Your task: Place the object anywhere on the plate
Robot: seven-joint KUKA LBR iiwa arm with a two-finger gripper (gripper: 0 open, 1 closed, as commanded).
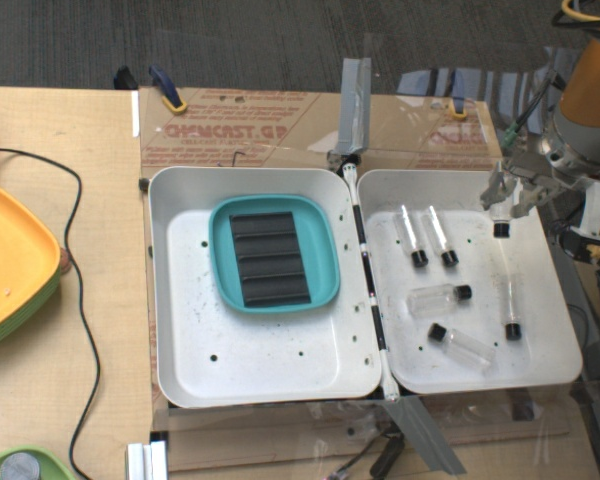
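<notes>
gripper (pixel 512 196), closure cannot be told, hovers over right white bin's (pixel 550 368) far edge; clear black-capped vials (pixel 413 236) lie leftward, teal rectangular plate (pixel 325 258) beyond.

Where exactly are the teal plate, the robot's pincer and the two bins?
Teal plate (pixel 322 258): camera view, its right rim.
Pincer (pixel 508 200): camera view, between its fingertips.
Left bin (pixel 180 298): camera view, bare floor.
Right bin (pixel 540 338): camera view, bare floor.

Two white bins (pixel 180 368), one teal plate (pixel 325 258), five clear black-capped vials (pixel 412 236), two clamps (pixel 166 88).
</notes>
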